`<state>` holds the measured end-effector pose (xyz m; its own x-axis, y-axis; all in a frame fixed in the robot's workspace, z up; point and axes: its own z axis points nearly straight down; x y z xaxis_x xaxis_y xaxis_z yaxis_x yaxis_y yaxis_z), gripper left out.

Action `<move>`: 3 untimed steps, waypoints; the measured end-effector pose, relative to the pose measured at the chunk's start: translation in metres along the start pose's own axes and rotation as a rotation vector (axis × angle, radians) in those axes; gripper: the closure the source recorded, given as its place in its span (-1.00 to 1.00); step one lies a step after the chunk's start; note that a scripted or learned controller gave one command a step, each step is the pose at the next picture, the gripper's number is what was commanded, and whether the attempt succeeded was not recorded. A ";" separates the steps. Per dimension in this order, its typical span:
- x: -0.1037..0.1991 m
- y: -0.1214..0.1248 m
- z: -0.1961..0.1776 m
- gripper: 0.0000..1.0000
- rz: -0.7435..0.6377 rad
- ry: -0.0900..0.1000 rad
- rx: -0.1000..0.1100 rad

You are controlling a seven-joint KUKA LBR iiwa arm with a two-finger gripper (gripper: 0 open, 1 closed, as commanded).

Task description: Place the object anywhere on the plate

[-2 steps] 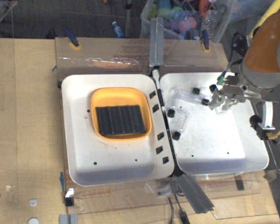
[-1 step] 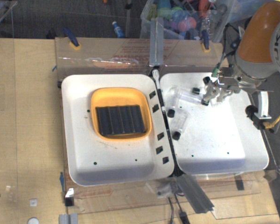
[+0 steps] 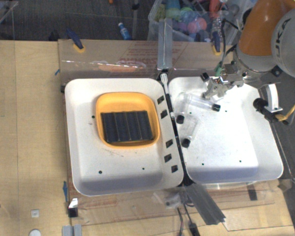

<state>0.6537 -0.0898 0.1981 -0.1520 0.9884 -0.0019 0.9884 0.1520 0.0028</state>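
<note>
Hovering over the right bin (image 3: 246,146), the gripper (image 3: 214,93) sits low, and whether it's open or closed I cannot tell. A dark slatted object (image 3: 127,127) already lies on the orange plate (image 3: 104,104) in the left bin (image 3: 83,161). Best advice: confirm the placement before moving anything.

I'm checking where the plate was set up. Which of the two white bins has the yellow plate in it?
The left bin holds the yellow plate; the right bin, under the gripper, has none.
</note>
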 end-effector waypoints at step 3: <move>0.036 0.020 -0.067 1.00 -0.414 -0.001 -0.003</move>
<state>0.6678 -0.0511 0.2650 -0.5366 0.8438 -0.0046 0.8438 0.5366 0.0044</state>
